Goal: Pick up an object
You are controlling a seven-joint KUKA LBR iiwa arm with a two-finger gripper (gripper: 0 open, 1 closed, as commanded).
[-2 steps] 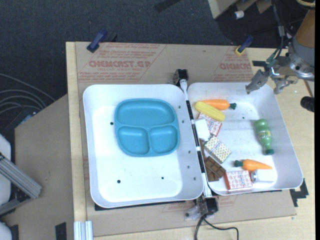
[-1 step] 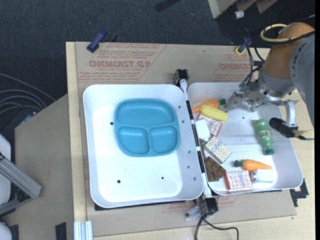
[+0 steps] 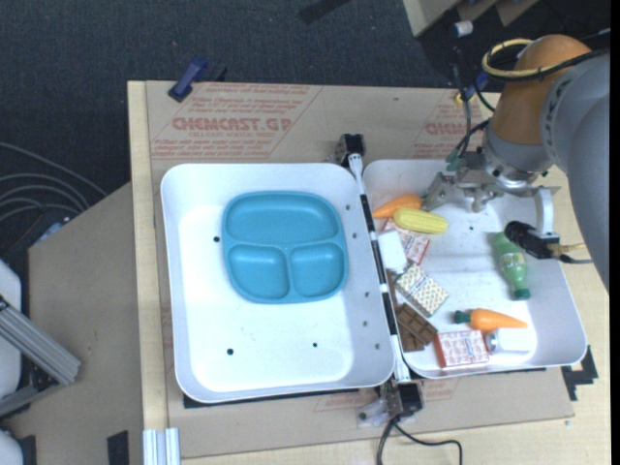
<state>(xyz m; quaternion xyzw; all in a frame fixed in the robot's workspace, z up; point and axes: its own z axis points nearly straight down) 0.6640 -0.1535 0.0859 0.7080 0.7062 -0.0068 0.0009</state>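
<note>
My gripper (image 3: 457,190) hangs low over the back of the right bin (image 3: 552,298), under the grey arm with its orange band (image 3: 531,85). Just to its left and in front lie a yellow corn cob (image 3: 420,222) and an orange piece (image 3: 397,204). A green bottle (image 3: 511,264) lies to the gripper's right front. Nearer the front are a carrot (image 3: 496,319), a red box (image 3: 461,349), a brown chocolate bar (image 3: 415,326) and a checkered packet (image 3: 422,289). I see nothing held in the gripper.
The left bin (image 3: 194,289) holds a blue divided tray (image 3: 284,243). A white card (image 3: 391,251) and a small red-and-white packet (image 3: 418,248) lie by the divider between the bins. A blue clip (image 3: 187,79) sits at the bench's back left corner.
</note>
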